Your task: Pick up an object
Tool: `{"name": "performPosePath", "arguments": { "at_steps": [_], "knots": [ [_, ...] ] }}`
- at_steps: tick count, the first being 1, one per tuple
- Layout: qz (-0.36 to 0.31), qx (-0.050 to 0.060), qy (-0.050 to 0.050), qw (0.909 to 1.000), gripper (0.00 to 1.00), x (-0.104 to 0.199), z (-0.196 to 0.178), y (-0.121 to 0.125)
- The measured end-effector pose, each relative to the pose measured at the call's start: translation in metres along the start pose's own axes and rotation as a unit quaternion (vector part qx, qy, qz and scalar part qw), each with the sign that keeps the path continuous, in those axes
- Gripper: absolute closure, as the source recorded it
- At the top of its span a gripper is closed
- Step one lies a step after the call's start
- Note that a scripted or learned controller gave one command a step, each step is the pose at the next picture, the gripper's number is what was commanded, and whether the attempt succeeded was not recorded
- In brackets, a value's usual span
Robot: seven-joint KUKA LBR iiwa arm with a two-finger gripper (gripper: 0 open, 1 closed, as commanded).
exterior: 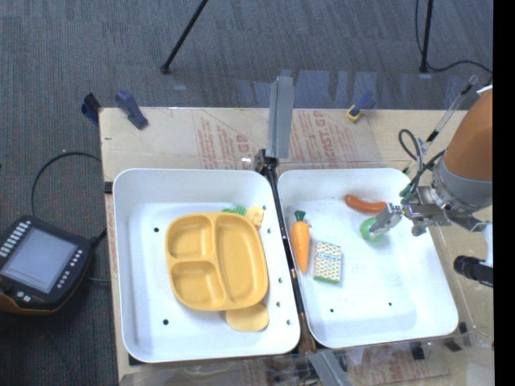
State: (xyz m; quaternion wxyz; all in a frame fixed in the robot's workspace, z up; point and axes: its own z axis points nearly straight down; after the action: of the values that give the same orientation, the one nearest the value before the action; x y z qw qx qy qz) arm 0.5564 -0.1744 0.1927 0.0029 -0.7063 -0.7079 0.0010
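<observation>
Take the carrot (300, 244) as your landmark: it lies lengthwise along the left wall of the right bin (418, 320), green top pointing away from you. Just right of it sits a small patterned packet (327, 262), close but not touching. Further right and a little beyond the carrot you'll see a small green object (372, 229), with an orange sausage-shaped piece (366, 204) just behind it. The gripper (393, 217) hangs right at that green object; you cannot tell from here whether it is clenched or released, or whether it has anything. Left of the carrot, across the divider, the left bin (133, 296) holds a yellow divided tray (217, 260) with a pale yellow disc (248, 319) peeking from under its near edge
</observation>
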Motion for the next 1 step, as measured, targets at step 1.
{"name": "performPosePath", "arguments": {
  "at_steps": [1],
  "knots": [
    [-0.001, 0.003, 0.000, 1.0000, 0.00, 0.0097, 0.0797, 0.0757]
  ]
}}
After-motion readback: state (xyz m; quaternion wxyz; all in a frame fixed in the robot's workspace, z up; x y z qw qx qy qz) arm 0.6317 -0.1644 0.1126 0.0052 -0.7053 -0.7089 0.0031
